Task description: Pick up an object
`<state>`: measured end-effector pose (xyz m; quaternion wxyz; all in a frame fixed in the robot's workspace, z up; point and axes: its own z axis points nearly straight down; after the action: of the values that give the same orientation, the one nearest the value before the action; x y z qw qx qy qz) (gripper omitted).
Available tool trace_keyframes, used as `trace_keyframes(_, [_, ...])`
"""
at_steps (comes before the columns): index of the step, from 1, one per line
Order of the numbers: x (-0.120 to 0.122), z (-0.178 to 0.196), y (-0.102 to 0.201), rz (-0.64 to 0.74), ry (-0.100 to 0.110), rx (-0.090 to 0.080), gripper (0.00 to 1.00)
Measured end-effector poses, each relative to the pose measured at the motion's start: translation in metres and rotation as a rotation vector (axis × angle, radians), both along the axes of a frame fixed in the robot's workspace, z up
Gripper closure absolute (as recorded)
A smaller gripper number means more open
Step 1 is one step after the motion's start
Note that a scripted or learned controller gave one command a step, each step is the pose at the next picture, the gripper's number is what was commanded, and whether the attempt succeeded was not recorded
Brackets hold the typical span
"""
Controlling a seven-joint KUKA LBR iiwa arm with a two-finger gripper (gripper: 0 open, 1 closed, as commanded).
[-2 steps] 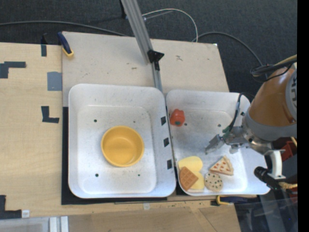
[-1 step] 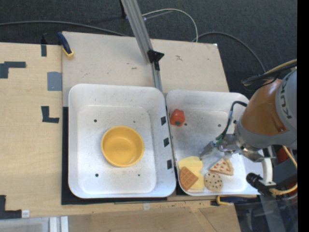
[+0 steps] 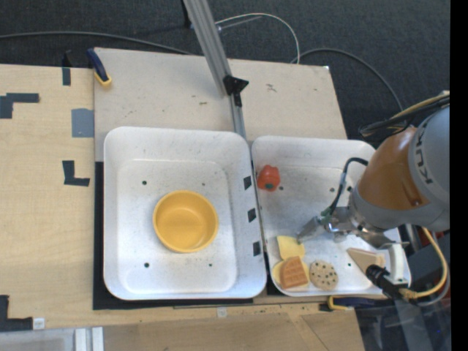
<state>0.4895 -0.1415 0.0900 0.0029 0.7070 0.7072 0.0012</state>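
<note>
The right bin (image 3: 307, 152) holds several toy foods. A red pepper-like piece (image 3: 268, 178) lies near its left wall. A yellow cheese wedge (image 3: 289, 247), an orange toast slice (image 3: 294, 273) and a round cookie (image 3: 322, 275) cluster at the front. A tan wedge (image 3: 365, 257) lies at the front right, partly under the arm. My gripper (image 3: 313, 229) hangs low over the right bin, just right of and above the cheese wedge. I see nothing held in it.
A yellow bowl (image 3: 186, 220) sits in the middle of the left bin (image 3: 124, 152). A metal pole (image 3: 212, 39) slants down to the divider between the bins. Cables run across the dark floor behind the bench.
</note>
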Motion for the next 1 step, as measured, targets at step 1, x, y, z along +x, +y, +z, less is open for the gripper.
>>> trace_keyframes(1, [-0.0005, 0.0103, 0.0008, 0.002, 0.003, 0.002, 1.00])
